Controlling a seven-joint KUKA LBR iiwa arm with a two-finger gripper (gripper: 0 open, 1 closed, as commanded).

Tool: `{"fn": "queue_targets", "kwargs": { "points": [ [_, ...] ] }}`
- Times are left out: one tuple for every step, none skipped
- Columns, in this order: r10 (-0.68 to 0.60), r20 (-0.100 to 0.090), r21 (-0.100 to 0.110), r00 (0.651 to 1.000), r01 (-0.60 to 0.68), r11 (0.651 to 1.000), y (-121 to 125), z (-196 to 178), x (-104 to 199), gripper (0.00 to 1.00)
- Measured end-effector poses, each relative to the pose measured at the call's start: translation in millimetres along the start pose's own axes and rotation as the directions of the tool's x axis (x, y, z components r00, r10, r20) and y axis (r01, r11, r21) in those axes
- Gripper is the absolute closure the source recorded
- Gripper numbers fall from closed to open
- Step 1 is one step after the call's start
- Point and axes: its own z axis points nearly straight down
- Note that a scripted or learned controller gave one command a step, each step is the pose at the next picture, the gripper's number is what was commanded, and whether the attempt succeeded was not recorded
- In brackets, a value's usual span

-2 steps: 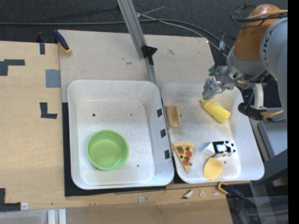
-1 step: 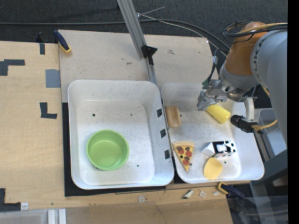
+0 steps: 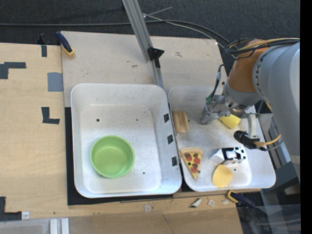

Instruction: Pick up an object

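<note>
Starting nearest, we see a yellow disc (image 3: 222,176) by the right bin's (image 3: 258,182) front edge, a pizza slice (image 3: 191,161) beside it, then our gripper (image 3: 209,118) over a yellow block (image 3: 229,120) near the back; finger state unclear.

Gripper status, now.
Gripper: low over the right bin, beside a yellow block; open or shut cannot be told, and nothing is visibly held.
</note>
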Motion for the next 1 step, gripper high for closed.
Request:
{"fn": "queue_targets", "kwargs": {
  "points": [
    [-0.001,-0.001,-0.004,1.000,0.001,1.000,0.1,-0.9,0.3,0.00]
  ]
}}
